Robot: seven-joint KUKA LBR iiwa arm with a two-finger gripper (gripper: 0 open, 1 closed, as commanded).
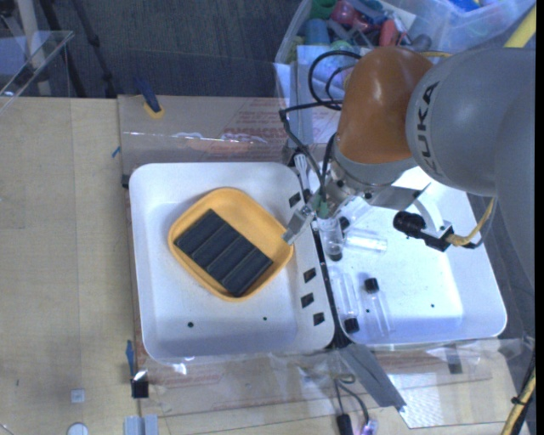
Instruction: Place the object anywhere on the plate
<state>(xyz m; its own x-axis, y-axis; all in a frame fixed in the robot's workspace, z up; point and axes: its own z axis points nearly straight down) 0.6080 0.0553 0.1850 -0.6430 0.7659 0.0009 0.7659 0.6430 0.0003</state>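
Pincer (316,217) hangs beside yellow plate (228,243), grip unclear.

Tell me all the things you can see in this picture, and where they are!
Plate: one, yellow, squarish, in the left bin.
Dark ribbed block: one, black, lying flat on the plate.
Left bin: one, white, shallow, middle of the bench.
Right bin: one, white, beside the left bin.
Clear tubes with black caps: a few, see-through, in the right bin; exact number hard to tell.
Bench: one, light wood colour, under both bins.
Clutter box: one, colourful bits, top of the view behind the bins.
Robot arm: one, grey with an orange band, reaching in from the right.
Gripper: one, above the divide between the bins.
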